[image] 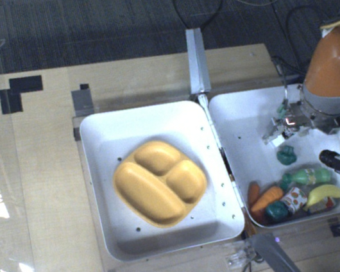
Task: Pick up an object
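My gripper [280, 134] hangs over the middle right of the right bin [244, 112], below the grey arm with its orange band. Just under the gripper lies a small dark green object [286, 156]; whether the gripper touches it I cannot tell. Along the bin's front edge lie an orange carrot [267, 197], a teal round piece [276, 212], a green bottle-like object [306, 176], a yellow banana [323, 193] and a small printed packet [293, 198].
The left bin [99, 177] holds a large yellow three-lobed dish [159, 181]. A metal post [197, 62] stands behind the wall between the bins. Black cables loop on the dark floor at the back.
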`<action>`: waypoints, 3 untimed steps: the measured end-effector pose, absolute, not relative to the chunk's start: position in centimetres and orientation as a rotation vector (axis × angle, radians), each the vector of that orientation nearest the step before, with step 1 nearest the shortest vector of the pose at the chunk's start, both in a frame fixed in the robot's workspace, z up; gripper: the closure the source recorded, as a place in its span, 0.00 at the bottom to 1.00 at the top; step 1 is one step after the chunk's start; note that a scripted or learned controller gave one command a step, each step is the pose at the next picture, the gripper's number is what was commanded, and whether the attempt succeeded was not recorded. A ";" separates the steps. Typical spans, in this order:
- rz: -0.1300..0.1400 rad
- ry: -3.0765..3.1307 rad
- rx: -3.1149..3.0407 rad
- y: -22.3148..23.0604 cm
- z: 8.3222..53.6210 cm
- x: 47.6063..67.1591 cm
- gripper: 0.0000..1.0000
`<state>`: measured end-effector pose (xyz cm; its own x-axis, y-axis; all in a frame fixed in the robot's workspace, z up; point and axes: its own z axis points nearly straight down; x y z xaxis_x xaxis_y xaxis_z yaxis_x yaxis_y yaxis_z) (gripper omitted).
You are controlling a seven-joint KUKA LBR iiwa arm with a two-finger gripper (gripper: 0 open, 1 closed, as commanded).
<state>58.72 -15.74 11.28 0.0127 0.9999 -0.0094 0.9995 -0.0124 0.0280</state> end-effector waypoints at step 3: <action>0.017 2.190 2.235 -18.4 10.1 51.2 1.00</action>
<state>51.20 -18.41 10.06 0.0202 0.9998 -0.0011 0.9997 -0.0202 0.0166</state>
